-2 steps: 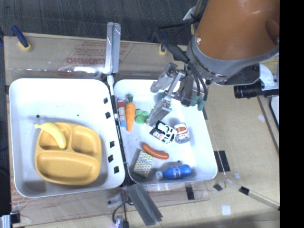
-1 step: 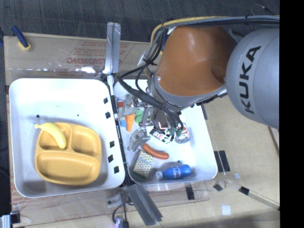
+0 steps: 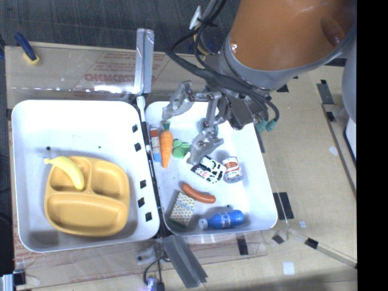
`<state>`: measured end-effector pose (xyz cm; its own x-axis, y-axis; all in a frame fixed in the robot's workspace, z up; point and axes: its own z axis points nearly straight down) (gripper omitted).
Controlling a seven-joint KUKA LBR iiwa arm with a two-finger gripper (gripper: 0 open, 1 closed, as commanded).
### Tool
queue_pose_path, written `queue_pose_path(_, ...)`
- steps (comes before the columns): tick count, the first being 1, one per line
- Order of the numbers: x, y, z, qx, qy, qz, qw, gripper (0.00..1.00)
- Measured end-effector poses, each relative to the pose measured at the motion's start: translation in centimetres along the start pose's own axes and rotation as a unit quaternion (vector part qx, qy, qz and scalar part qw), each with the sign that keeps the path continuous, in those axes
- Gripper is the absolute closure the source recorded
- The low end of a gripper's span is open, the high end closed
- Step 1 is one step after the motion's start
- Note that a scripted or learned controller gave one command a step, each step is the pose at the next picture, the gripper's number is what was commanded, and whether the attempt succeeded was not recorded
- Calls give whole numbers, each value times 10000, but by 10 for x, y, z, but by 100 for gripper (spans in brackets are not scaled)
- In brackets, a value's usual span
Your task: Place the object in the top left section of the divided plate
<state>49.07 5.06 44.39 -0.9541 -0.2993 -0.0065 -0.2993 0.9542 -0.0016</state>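
A yellow divided plate (image 3: 91, 214) lies in the left bin (image 3: 30, 120). A banana (image 3: 68, 170) rests in its top left section. My gripper (image 3: 183, 133) hangs over the upper part of the right bin (image 3: 257, 180), far from the plate. It is open, with nothing between its metal fingers (image 3: 205, 143). One fingertip is above the carrot (image 3: 165, 147), the other just above a black-and-white patterned object (image 3: 208, 169).
The right bin also holds a green piece (image 3: 179, 148), a small red-and-white can (image 3: 232, 169), a sausage (image 3: 197, 193), a blue bottle (image 3: 225, 219) and a patterned packet (image 3: 182, 208). A metal divider (image 3: 144, 59) stands between the bins at the back.
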Motion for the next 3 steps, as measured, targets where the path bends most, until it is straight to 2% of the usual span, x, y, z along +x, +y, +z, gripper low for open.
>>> queue_pose_path(1,20,-80,0,6,-2,-803,9968,0)
queue_pose_path(2,46,-137,0,11,-2,-2041,9790,0)
queue_pose_path(3,62,-191,1,3,8,-4563,8898,0)
